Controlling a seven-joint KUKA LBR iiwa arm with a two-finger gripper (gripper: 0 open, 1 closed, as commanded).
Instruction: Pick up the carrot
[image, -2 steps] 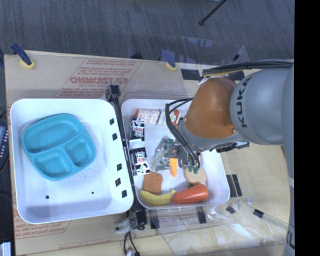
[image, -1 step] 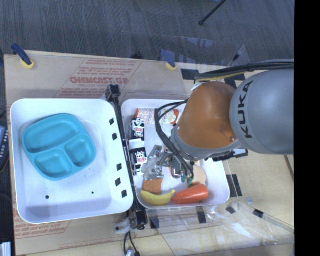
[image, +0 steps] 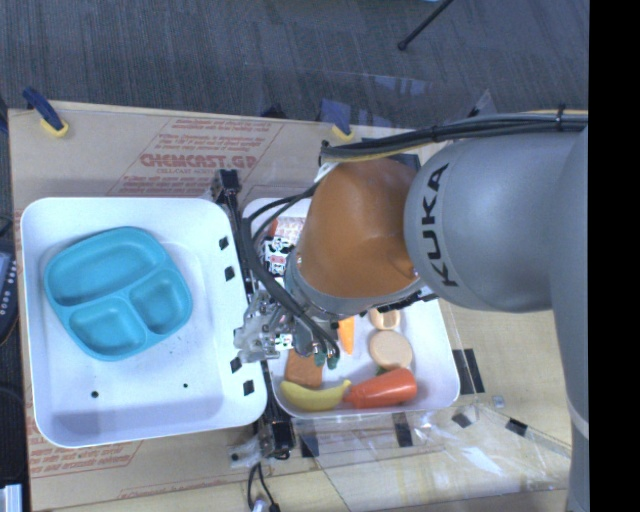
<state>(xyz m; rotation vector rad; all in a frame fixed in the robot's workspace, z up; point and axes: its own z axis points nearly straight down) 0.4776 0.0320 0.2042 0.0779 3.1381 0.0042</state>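
Carrot (image: 346, 333), small orange piece, sits in right bin (image: 447, 368) w/ banana (image: 314, 396) & red pepper (image: 382, 388) near. Gripper (image: 275, 335) hangs at bin's left edge; can't tell if open, probably nothing held. Risk: grabs a neighbouring item, as the toys are crowded.

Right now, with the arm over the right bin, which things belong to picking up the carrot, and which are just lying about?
For the job:
carrot
gripper
right bin

Lying about:
banana
red pepper
round beige piece
blue divided tray
left bin
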